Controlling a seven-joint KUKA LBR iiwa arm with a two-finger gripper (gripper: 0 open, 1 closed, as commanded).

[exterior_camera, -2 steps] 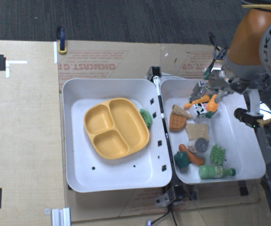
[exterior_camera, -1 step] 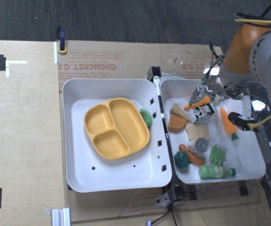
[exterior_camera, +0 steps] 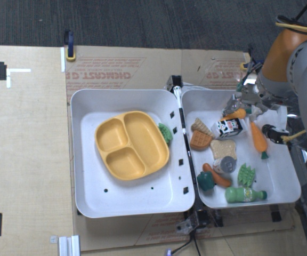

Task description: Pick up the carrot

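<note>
Over the right bin's (exterior_camera: pixel 289 180) far corner, we see the gripper (exterior_camera: pixel 237 110) low beside a milk carton (exterior_camera: pixel 228 126); its fingers' spread we cannot tell. Nearby, the carrot (exterior_camera: pixel 258 137) lies against the right wall.

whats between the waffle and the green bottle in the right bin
In the camera view, the bread slice and a grey can lie between the waffle and the bottle.

Even, bright overhead light; the white bins (exterior_camera: pixel 84 159) glare mildly, shadows are soft, and focus is slightly soft throughout.
</note>
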